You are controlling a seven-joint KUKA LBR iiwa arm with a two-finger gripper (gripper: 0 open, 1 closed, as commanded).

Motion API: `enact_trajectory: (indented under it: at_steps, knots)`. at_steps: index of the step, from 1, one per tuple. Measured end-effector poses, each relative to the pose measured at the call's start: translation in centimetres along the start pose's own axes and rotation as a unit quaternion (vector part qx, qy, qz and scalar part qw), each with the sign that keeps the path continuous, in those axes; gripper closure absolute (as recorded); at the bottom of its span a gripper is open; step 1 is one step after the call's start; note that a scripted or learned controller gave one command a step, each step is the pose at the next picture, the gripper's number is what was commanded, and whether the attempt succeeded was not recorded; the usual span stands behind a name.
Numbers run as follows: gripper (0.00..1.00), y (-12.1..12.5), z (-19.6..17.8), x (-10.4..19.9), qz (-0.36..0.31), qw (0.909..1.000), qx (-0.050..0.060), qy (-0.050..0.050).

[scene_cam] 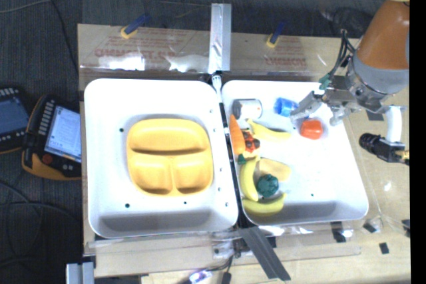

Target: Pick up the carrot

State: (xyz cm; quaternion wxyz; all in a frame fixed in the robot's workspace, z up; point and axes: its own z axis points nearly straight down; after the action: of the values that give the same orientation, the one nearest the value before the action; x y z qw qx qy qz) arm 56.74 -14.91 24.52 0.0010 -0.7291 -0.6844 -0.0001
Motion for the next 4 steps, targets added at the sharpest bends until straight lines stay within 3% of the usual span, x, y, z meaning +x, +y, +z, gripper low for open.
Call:
enact_trajectory:
  at_steps: [1,2,3,4]
  knots:
    - [0.0,-0.8,3.8,-0.7,0.025,0.9997,0.0,-0.002]
    - [0.0,-2.3,5.6,0.1,-0.208,0.9781,0.0,0.0]
    - [0.0,-3.6,1.5,4.6,-0.189,0.982,0.0,0.0]
    - [0.0,-8.3,-12.3,4.7,-0.351,0.9362,-0.001,-0.002]
